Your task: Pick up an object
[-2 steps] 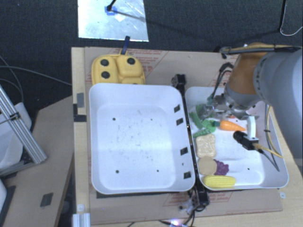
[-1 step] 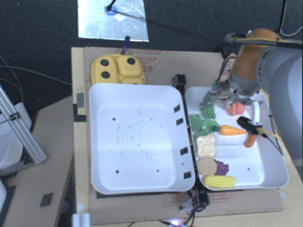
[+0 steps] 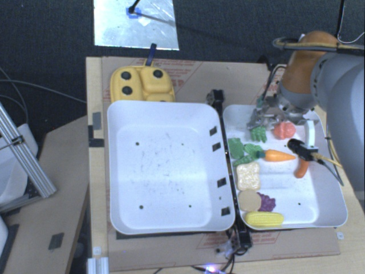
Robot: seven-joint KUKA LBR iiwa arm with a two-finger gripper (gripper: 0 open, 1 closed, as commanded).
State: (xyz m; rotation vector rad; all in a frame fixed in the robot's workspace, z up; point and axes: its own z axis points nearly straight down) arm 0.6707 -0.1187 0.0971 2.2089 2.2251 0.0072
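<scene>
Camera view looks down on the gripper [image 3: 263, 119], lowered into the far end of the right bin [image 3: 328, 198]; whether it is apart or together cannot be told. Just below it lies a small green toy [image 3: 259, 133], seemingly touching it. A pink-red round toy [image 3: 284, 131] sits just to its right. Nearer the camera from the tool lie green leafy pieces [image 3: 244, 151], a toy carrot [image 3: 278, 156], a pale waffle-like square [image 3: 248, 176], a tan disc [image 3: 249, 199], purple grapes [image 3: 267, 201] and yellow corn [image 3: 263, 218]. Left of the tool stands the left bin [image 3: 165, 170].
</scene>
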